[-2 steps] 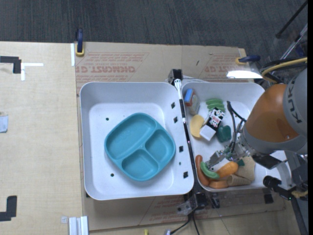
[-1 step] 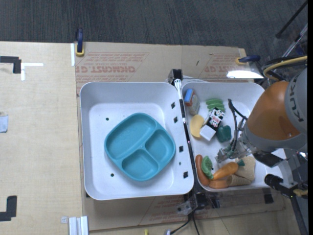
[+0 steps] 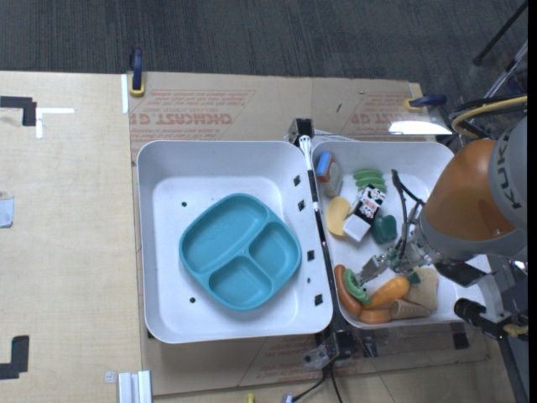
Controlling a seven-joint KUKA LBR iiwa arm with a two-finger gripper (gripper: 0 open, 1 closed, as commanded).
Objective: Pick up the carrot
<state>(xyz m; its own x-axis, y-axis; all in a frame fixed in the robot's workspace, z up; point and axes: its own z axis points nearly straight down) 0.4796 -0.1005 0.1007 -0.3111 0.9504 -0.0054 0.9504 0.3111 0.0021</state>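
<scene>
The carrot (image 3: 388, 292), orange and stubby, lies slanted near the right bin's (image 3: 436, 149) front edge. The gripper (image 3: 388, 264) hangs just above it, fingers apart.

The desk (image 3: 63, 250) carries a brown cardboard sheet (image 3: 226, 107) (printed with red lettering), and two white bins (image 3: 155, 250) sit on it, touching.

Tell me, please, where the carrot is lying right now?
The carrot lies near the front edge of the right bin, just below the gripper, beside a red and green toy vegetable.
</scene>
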